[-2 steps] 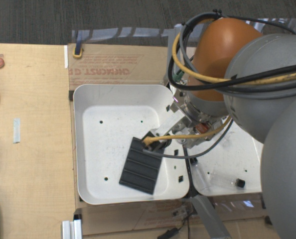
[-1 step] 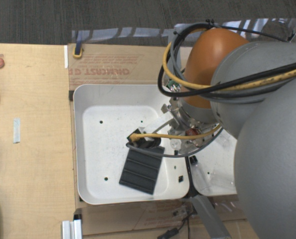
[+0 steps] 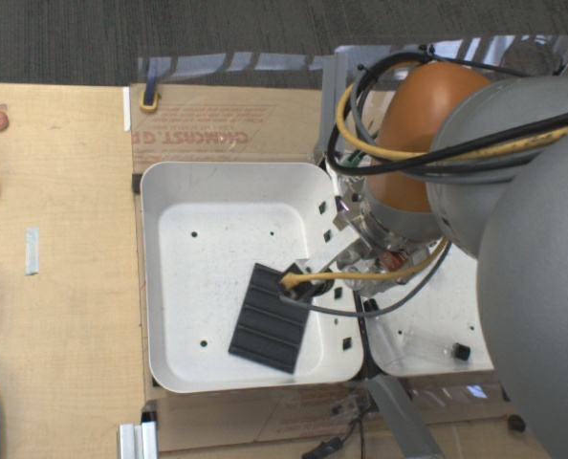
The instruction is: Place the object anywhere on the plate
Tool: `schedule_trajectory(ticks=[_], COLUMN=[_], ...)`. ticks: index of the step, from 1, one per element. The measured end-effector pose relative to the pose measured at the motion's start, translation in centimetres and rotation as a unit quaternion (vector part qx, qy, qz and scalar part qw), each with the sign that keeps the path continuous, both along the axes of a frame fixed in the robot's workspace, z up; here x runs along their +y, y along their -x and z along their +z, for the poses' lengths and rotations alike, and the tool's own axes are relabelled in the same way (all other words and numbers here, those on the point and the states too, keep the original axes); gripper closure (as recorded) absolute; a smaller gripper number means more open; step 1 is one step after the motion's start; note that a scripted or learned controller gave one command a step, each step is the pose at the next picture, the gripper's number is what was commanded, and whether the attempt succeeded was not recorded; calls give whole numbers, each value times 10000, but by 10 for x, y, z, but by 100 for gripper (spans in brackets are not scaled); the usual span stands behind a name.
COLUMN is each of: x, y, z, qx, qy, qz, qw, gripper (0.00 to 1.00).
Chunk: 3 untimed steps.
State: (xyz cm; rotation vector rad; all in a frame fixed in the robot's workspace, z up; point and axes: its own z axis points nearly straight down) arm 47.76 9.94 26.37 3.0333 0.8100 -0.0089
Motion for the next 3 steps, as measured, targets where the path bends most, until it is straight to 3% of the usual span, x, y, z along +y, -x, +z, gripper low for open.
schedule_trajectory(ticks=[1,2,3], x=[65,65,121], y=[0,0,-27], z=[3,3,74], qx=[-11,-11,-7], qy=[0,-1,-1], qz=[-112,-116,880], qw=[9999,9999,9961], gripper=[100,0,0])
